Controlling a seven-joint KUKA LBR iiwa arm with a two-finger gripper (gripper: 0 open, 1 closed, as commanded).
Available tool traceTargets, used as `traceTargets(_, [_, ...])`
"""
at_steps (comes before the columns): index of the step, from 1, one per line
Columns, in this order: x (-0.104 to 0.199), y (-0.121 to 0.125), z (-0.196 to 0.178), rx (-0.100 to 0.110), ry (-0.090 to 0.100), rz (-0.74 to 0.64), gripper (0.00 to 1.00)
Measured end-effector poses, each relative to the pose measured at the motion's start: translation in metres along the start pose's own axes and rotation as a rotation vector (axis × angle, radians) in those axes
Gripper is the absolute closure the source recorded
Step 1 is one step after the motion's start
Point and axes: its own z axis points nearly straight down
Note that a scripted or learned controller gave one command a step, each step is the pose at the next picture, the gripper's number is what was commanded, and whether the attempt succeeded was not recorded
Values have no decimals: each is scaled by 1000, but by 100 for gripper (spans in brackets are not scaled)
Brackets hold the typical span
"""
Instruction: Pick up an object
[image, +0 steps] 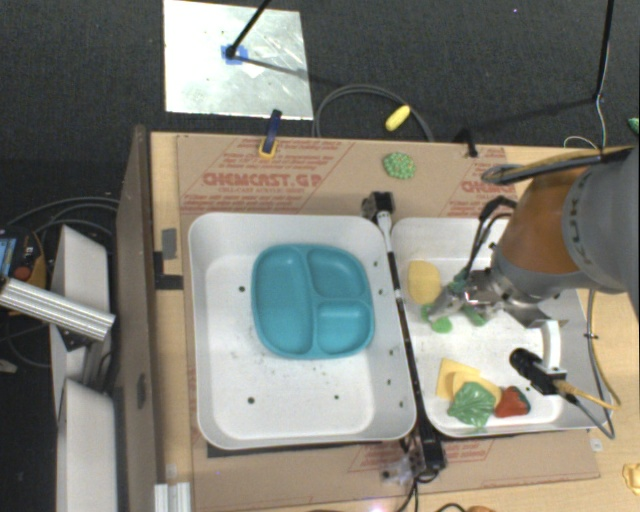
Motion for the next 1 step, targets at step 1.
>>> traceTargets(1, [17,56,1,2,2,0,0])
